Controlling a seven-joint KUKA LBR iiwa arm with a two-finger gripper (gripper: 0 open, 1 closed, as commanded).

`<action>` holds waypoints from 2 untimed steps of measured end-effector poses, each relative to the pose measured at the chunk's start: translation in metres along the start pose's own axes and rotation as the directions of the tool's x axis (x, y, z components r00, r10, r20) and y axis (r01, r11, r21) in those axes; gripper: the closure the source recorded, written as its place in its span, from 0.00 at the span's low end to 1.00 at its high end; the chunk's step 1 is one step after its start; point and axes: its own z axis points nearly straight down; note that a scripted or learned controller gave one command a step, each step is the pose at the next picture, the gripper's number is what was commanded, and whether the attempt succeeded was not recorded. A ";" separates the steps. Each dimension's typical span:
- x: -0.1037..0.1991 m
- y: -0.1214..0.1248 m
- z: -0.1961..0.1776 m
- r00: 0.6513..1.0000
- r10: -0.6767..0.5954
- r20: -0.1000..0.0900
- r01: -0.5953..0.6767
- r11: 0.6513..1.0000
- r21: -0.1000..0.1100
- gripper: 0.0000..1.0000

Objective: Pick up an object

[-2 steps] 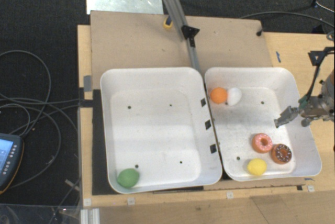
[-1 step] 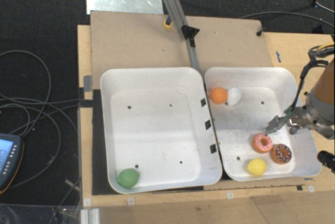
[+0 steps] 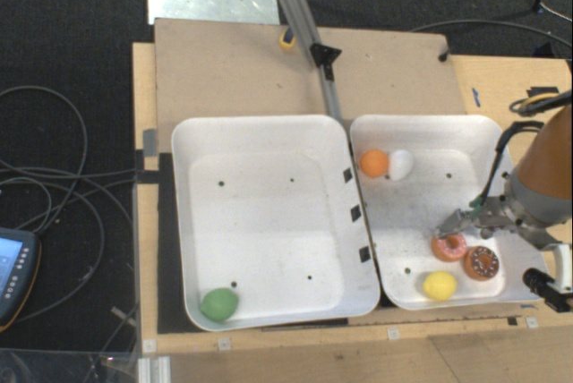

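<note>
My gripper [image 3: 458, 225] sits low in the right bin [image 3: 430, 132], lower right of the frame, arm coming in from the right edge with the orange band showing. Fingertips are right over the upper edge of the pink ring doughnut [image 3: 449, 246], touching or nearly so; can't tell which from this slant. Can't tell either if the fingers are spread or pressed together, they blur into the grey wrist hardware. Nothing visibly between them, so I'm not claiming a hold. The doughnut lies flat on the bin floor, just beside the brown doughnut [image 3: 483, 263] to its right, with the yellow ball [image 3: 439, 285] near it toward the bottom edge. Orange ball [image 3: 374, 163] and white ball [image 3: 399, 164] touch each other up at the bin's upper left, well apart from me. Green ball [image 3: 218, 303] is alone in the lower left corner of the left bin [image 3: 260, 132]. Step in hand, my read: end of descent / grasp attempt on the pink doughnut, no lift yet. Next move probably calls for closing on the ring's rim, or one finger through the hole, then a straight lift. Risk: flat ring is low, fingers may skid off it or nudge the brown doughnut; need to stay centred and check something comes up before counting it.
</note>
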 end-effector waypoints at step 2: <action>-0.006 0.008 -0.059 1.000 -0.004 0.007 0.004 1.000 0.000 1.00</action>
